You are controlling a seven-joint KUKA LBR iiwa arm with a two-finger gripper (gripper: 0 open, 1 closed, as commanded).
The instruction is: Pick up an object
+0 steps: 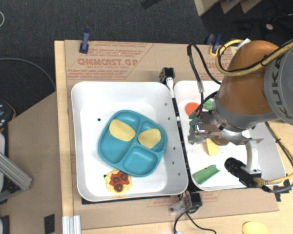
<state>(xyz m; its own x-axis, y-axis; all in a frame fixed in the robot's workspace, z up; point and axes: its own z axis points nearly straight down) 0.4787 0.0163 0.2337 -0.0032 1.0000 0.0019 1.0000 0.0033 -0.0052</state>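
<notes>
The arm hung over the right bin, its bulk hiding the jaws, so whether they were open, closed or holding anything could not be told. A pale yellow piece lay just below the wrist at about its 7 o'clock, a green piece lay further toward 6 o'clock near the bin's front edge, and an orange-red piece showed at the wrist's 10 o'clock. In the left bin, a blue divided plate sat at centre with a small red-and-yellow toy at its 7 o'clock.
</notes>
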